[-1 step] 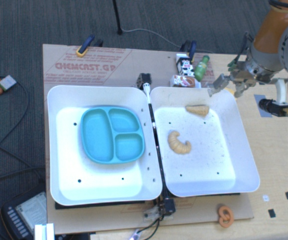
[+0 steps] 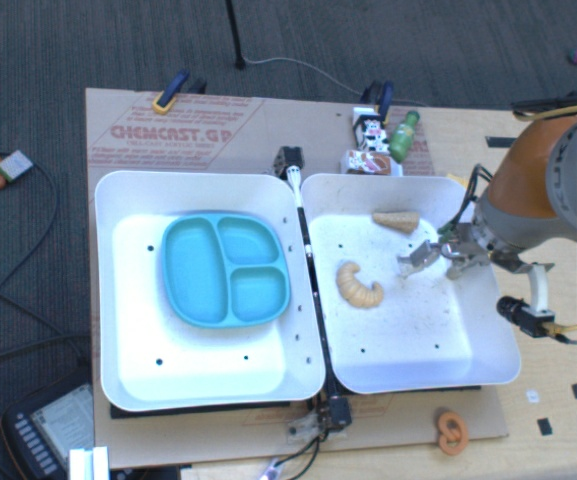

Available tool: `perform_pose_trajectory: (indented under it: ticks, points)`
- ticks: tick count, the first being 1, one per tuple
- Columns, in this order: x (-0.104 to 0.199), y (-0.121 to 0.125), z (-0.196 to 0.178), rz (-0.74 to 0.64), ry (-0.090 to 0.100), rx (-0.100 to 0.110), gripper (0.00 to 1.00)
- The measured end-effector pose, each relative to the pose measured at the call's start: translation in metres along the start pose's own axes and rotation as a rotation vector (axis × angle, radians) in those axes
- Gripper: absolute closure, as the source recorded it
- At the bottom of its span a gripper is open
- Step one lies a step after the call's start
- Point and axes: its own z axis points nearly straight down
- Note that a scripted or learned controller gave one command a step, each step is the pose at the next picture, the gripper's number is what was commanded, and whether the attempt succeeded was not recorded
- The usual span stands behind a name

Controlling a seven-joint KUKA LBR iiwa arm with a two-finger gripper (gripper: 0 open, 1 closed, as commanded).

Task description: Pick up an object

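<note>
In the right bin (image 2: pixel 488 358) lie two objects: a tan curled croissant-like piece (image 2: pixel 359 285) near the bin's left middle and a beige cone-shaped bread piece (image 2: pixel 396 221) near the far wall. My gripper (image 2: pixel 435 257) hangs over the right part of this bin, to the right of the curled piece and below the cone piece. Its fingers (image 2: pixel 418 257) stand apart with nothing between them. The arm with its orange band (image 2: pixel 524 171) enters from the right.
The left bin (image 2: pixel 128 368) holds a blue three-compartment plate (image 2: pixel 224 269). A green bottle (image 2: pixel 403 136) and a small box (image 2: pixel 370 151) sit on the cardboard behind the right bin. An orange ring (image 2: pixel 452 431) lies in front of it.
</note>
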Motion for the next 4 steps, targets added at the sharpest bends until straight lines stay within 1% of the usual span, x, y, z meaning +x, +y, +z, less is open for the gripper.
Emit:
perform_pose_trajectory:
  ticks: [1, 2, 3, 4]
  points:
    - [-0.004, -0.001, -0.010, 0.002, -0.010, -0.001, 1.00]
    - [0.042, 0.013, -0.070, 0.006, -0.016, -0.003, 1.00]
    - [0.127, -0.007, -0.101, 0.005, -0.014, 0.000, 1.00]
    - [0.126, -0.007, -0.101, 0.007, -0.015, 0.001, 0.00]
